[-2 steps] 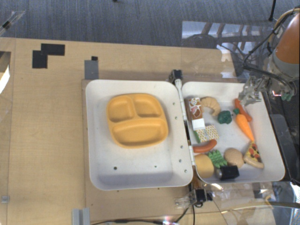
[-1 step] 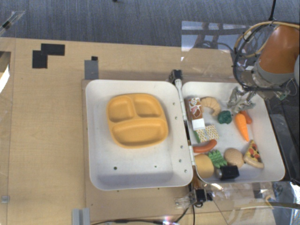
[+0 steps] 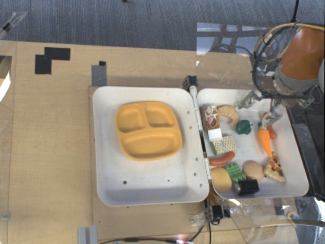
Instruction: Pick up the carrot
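Observation:
The orange carrot [image 3: 265,141] lies with its tip pointing toward the front, in the right part of the right bin [image 3: 294,151]. My gripper [image 3: 259,110] hangs over the back of that bin, just behind the carrot's thick end. Its two fingers are spread open, one finger [image 3: 247,101] to the left and the other right by the carrot's top. Nothing sits between them.
Packed around the carrot are a croissant [image 3: 228,114], a green broccoli piece [image 3: 244,127], a red sausage [image 3: 222,159], a pizza slice [image 3: 275,169], a tan roll [image 3: 253,170] and a black block [image 3: 248,187]. The left bin [image 3: 106,182] holds a yellow divided plate [image 3: 149,130].

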Controlling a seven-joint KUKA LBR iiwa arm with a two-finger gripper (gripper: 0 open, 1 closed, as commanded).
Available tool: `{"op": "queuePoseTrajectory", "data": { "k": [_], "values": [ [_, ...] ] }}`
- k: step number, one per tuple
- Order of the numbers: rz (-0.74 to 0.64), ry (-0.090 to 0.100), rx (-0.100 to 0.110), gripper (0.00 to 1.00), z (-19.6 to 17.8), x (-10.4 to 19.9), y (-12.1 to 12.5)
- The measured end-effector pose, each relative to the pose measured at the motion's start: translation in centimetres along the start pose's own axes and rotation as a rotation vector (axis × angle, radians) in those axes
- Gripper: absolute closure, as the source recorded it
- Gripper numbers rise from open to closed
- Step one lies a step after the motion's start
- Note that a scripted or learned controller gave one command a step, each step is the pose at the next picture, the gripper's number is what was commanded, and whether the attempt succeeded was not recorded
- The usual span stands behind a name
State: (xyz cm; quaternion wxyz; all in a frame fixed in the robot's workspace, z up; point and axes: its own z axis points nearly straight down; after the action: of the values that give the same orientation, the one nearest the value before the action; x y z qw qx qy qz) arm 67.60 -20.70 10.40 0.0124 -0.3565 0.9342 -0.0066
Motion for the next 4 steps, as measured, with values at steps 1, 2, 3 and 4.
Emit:
{"op": "queuePoseTrajectory", "data": {
  "k": [1,2,3,4],
  "values": [
    [-0.075,0.0,0.002,0.0,0.7,3.9,3.4],
    [-0.403,-0.009,-0.007,0.0,0.8,5.6,6.3],
    [-0.6,-0.01,-0.018,0.0,1.2,5.2,6.5],
    [-0.797,-0.02,-0.011,0.0,0.9,7.0,8.6]
  ]
}}
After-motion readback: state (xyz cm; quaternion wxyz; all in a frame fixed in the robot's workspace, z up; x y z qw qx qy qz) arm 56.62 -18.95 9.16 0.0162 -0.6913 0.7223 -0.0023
